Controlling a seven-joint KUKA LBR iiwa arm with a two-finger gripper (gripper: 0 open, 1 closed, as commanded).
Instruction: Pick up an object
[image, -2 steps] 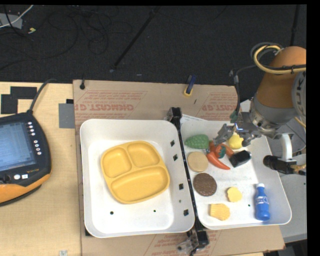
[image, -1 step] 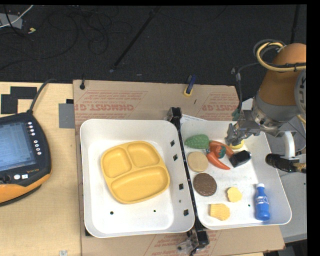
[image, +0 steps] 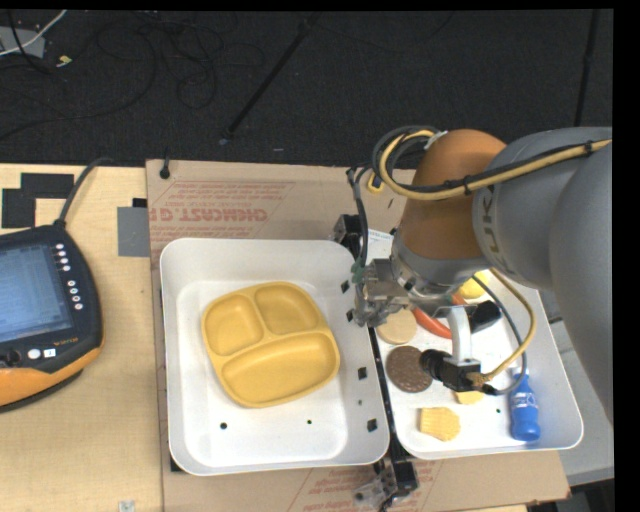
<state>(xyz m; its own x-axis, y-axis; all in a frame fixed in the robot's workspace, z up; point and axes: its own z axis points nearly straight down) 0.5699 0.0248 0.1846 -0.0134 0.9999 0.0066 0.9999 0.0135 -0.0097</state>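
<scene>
1. Hovering low over the right-hand shallow white bin (image: 560, 420), the jaws sit somewhere beneath the grey arm's wrist (image: 400, 290), close to the inner wall where the two bins meet. Whether they are released or clenched cannot be told, because the wrist covers them.
2. Likeliest targets are the pale tan round disc (image: 399, 328) just under the wrist and the dark brown round cookie-like disc (image: 408, 369) just below it in the picture; nothing is visibly grasped.
3. Other candidates in that bin: a yellow cracker-shaped piece (image: 439, 424) near the front wall, a blue bottle-shaped toy (image: 524, 411) towards the right, and a thin orange-red piece (image: 432, 323) beside the tan disc.
4. To do this well, I judge the arm should centre on one disc, away from the bin wall, and descend straight so flat pieces do not slide aside.
5. Further out, the left white bin (image: 190, 420) carries a yellow three-compartment plastic tray (image: 268, 342).
6. Both bins rest on cardboard (image: 250, 205) on the tabletop, with a control pendant (image: 40, 305) at far left.
</scene>
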